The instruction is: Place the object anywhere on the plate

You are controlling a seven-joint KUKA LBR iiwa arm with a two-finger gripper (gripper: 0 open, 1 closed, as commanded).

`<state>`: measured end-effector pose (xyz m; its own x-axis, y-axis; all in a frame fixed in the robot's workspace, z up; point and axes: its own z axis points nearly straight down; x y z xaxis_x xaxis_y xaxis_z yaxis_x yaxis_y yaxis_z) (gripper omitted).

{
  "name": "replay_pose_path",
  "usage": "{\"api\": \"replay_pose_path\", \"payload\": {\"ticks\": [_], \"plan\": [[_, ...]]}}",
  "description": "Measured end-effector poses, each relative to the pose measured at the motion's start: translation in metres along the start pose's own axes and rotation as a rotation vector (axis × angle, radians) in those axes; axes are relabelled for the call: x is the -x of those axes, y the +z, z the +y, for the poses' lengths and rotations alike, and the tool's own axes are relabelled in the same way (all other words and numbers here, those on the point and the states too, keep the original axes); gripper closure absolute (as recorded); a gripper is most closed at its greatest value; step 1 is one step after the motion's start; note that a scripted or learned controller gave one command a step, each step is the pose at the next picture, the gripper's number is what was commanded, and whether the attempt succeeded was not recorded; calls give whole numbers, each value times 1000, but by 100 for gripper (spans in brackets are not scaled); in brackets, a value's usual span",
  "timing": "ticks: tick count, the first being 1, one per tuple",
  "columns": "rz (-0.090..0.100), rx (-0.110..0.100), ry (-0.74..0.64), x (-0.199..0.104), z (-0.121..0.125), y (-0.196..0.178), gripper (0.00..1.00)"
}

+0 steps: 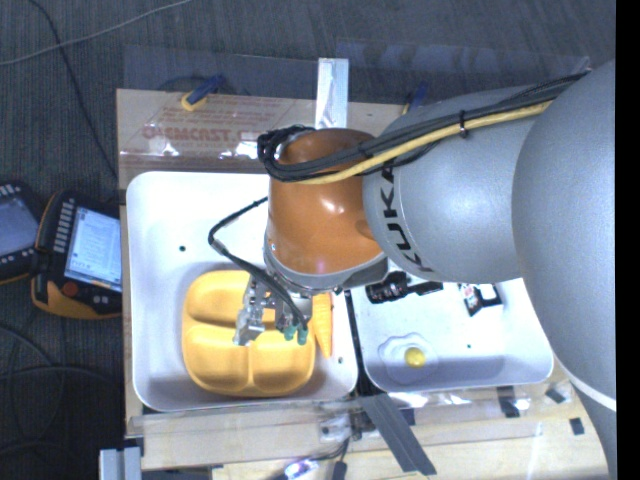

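Scanning from the left: a pendant [78,251] lies on the floor [60,68]. The left bin [150,198] holds a yellow plate [215,343] at its near side. The pincer [272,326] hangs over the plate's right half; whether it is spread or pressed together cannot be told. Just right of it, an orange piece [324,336] lies along the plate's right edge, partly hidden; this is judged to be the object. Expect it to be light, stiff and smooth; grip across its narrow width at mid-length. The right bin [470,373] holds a toy egg [410,353].
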<state>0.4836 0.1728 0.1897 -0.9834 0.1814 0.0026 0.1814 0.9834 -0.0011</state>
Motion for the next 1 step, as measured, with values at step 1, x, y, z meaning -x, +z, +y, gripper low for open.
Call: {"api": "replay_pose_path", "payload": {"ticks": [1], "plan": [[-3,-1,-221,5,-18,14,100]]}}
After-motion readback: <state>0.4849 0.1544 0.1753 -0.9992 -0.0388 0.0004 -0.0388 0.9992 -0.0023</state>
